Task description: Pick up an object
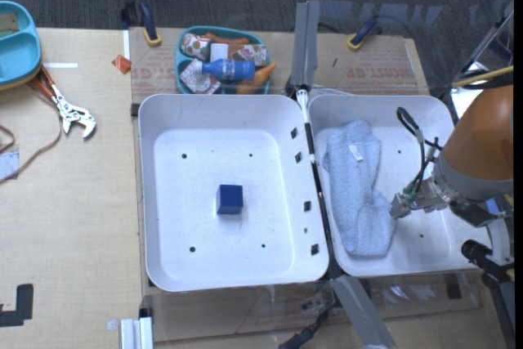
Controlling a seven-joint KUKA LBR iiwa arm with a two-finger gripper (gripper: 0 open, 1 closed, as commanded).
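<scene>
Reaching in from the right with a grey arm with an orange band [482, 135], and bringing a two-finger gripper [404, 205] low over the right shallow white plastic bin [425, 245]. Touching, or nearly touching, the right edge of a pale blue-grey terry towel [358, 188]; not showing clearly whether spread or pinched, so cannot tell.

Lying crumpled lengthwise along the left half of that bin, filling it from near the far wall to near the front wall, soft and nubbly, with a small white tag near the top. Leaving a bare strip of smooth white floor to the right, between cloth and arm.

Sitting alone just below the middle of the left shallow white plastic bin [147, 176]: a small dark blue hard-edged cube [230, 199], well apart from every wall, with open floor on all sides.

Meeting along a raised shared rim down the middle, with rounded corners all round.

Resting behind the left bin on the pale wooden bench [73, 217]: a teal tub of mixed packets [222, 61]; farther left, a metal adjustable wrench [73, 117].
</scene>
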